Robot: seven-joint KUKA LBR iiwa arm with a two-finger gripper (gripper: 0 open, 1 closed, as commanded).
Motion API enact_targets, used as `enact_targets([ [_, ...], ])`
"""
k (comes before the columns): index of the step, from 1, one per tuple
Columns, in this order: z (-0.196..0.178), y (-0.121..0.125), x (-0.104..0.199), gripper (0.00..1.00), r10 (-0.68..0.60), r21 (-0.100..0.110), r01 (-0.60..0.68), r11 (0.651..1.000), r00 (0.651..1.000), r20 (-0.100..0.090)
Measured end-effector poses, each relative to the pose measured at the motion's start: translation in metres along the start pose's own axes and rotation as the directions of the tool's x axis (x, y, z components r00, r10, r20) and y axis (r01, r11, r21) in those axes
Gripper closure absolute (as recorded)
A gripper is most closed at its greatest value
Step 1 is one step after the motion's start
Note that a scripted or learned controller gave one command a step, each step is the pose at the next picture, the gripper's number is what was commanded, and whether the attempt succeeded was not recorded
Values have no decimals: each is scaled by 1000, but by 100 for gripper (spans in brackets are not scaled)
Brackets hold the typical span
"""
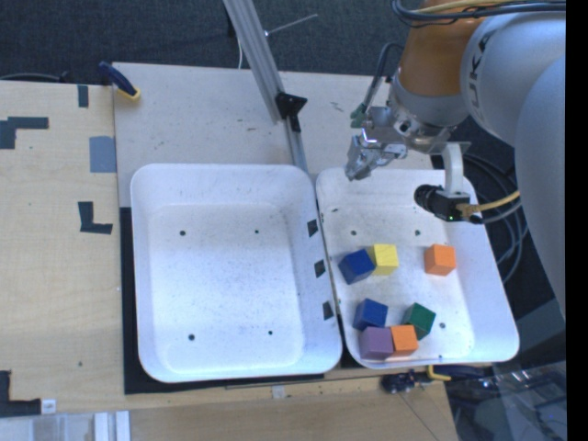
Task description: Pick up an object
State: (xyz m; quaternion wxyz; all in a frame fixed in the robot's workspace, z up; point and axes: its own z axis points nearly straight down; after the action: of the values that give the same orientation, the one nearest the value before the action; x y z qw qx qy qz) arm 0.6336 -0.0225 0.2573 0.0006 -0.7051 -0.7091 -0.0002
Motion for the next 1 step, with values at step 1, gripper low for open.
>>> enact_targets([
  [1,17,5,56,100,-1,2,1,1000,1000,1],
])
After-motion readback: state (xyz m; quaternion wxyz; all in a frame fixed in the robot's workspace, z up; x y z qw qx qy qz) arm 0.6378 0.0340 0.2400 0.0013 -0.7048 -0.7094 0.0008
